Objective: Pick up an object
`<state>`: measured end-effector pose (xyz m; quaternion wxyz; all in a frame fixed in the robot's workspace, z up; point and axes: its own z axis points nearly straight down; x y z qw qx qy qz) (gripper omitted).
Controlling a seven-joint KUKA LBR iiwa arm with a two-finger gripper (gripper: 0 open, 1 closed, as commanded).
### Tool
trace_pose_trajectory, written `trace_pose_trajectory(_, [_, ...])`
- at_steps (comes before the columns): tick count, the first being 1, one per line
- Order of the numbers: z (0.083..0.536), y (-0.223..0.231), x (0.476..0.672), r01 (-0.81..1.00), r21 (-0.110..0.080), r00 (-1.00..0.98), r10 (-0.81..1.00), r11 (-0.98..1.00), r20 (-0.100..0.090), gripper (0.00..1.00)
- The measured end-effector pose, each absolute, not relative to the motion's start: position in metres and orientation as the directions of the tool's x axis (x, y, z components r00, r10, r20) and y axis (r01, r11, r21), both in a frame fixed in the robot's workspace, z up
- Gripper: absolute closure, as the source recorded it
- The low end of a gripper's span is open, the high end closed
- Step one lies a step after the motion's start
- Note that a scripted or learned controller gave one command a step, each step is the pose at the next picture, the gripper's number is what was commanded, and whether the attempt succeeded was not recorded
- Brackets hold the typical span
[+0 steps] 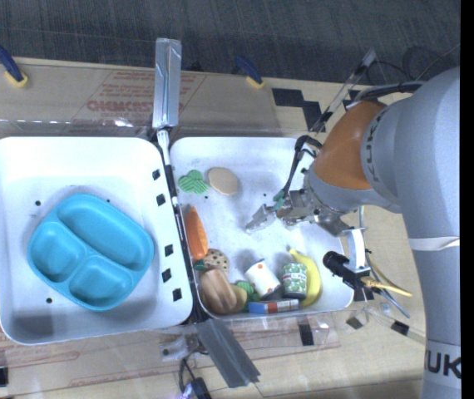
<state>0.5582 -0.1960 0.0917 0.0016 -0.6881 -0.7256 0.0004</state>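
One fixed camera looks down at a slant on the worktop (71,98), framing both bins; the arm (403,165) enters from the right.

Divided plate (91,252) in left bin (4,165)

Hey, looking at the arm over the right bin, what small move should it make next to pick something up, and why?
Probably shift the gripper toward the near wall and lower it over the banana. It hangs above bare bin floor with nothing between its fingers, and the objects crowd along that wall of the right bin.
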Motion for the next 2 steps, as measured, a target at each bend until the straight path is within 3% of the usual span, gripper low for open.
trace_pose_trajectory(1, [0.0961,-0.2109,0.4863,0.987,0.015,-0.161,0.987,0.161,-0.006,0.00])
trace_pose_trajectory(2, [0.0999,-0.2021,0.4872,0.959,0.028,-0.281,0.960,0.281,-0.019,0.00])
